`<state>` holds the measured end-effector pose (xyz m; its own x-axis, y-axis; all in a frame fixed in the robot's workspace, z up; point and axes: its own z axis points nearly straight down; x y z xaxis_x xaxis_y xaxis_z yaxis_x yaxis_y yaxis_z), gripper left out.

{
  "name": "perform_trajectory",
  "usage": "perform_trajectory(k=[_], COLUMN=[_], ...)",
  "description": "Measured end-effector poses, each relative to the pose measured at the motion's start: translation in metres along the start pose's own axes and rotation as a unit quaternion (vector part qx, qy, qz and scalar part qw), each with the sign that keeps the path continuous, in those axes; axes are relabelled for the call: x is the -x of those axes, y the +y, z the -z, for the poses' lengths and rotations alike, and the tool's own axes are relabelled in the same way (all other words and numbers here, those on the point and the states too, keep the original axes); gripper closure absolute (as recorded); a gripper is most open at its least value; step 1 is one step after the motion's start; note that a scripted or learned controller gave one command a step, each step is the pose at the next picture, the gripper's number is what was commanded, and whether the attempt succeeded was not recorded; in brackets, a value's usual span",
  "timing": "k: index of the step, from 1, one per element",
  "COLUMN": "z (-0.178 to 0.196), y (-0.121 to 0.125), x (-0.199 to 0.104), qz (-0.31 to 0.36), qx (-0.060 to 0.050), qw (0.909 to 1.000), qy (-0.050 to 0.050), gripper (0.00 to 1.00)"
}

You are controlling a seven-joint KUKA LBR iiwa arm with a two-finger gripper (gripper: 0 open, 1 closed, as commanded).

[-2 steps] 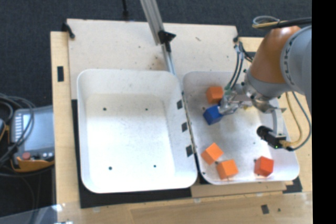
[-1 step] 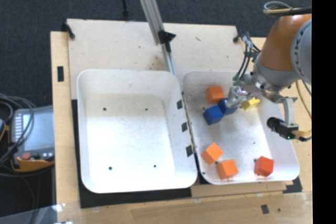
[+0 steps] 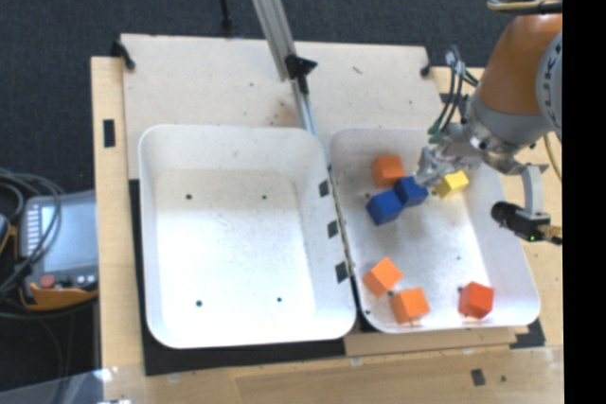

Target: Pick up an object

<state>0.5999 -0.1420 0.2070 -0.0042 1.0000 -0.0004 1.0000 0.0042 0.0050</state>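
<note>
In the right bin (image 3: 502,298) lie several small blocks. Two blue blocks (image 3: 396,200) sit side by side near its middle, with an orange block (image 3: 387,169) just behind them. A yellow block (image 3: 453,184) lies to their right. My gripper (image 3: 431,173) hangs low over the bin between the blue blocks and the yellow block, close to both. Near the front edge rest two orange blocks (image 3: 398,290) and an orange-red block (image 3: 476,299).
The left bin (image 3: 237,237) stands beside the right one, sharing a raised middle rim. A slanted aluminium post (image 3: 270,5) rises behind the bins. A grey box with cables (image 3: 52,246) sits off the bench at the left.
</note>
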Motion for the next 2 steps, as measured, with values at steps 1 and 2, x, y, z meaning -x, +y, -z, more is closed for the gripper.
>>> perform_trajectory(k=[1, 2], z=[0.013, 0.013], y=[0.010, 0.023], x=[-0.044, -0.107], qz=[0.001, 0.002], qx=[-0.001, -0.001], qw=[1.0000, 1.0000], qy=[0.001, 0.001], gripper=[1.00, 1.00])
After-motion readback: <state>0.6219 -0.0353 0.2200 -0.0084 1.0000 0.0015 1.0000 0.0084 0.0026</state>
